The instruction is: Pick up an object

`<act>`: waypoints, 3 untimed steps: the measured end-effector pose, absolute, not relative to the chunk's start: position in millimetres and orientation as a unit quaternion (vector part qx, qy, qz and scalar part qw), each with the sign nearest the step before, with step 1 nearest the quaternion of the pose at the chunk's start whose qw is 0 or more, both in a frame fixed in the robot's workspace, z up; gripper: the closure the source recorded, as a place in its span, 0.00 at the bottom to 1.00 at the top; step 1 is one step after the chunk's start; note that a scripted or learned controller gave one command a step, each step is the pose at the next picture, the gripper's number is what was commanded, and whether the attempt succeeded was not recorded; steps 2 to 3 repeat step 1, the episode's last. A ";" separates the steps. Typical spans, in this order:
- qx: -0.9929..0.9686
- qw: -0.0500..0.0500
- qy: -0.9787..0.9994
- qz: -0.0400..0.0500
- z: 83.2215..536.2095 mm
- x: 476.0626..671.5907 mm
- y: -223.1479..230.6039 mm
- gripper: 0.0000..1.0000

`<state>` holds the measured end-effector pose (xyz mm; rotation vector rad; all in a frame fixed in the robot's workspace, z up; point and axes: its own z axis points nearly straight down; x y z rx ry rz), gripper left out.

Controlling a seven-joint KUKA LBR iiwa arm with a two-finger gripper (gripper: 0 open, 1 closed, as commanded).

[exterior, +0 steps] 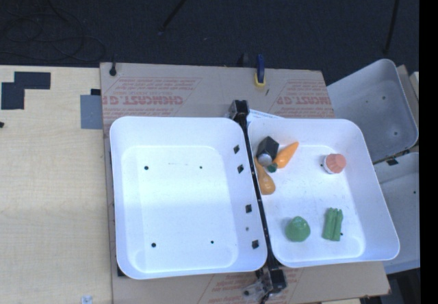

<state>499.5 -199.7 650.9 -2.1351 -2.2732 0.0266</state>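
Observation:
The right bin [363, 159] holds several small objects. An orange carrot-shaped piece [286, 153] lies against a black block [266, 146] near the bin's left wall, with a small grey-teal item [266, 161] and a yellow-orange piece [265, 182] just below them. A pink round object [335, 163] sits toward the right side. At the front lie a green round object [298, 229] and a green ridged piece [332, 224], a little apart from each other.
The left bin [137, 138] stands beside the right one on a cardboard sheet [171, 94]. A blue clamp [260, 70] grips the sheet's back edge. A grey metal panel [376, 100] leans at the right. Pale wooden bench [48, 179] extends left.

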 end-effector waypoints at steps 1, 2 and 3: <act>-0.683 0.012 -0.730 0.009 660.6 500.7 -198.4 1.00; -0.683 0.012 -0.730 0.009 660.6 500.7 -198.4 1.00; -0.683 0.012 -0.730 0.009 660.6 500.7 -198.4 1.00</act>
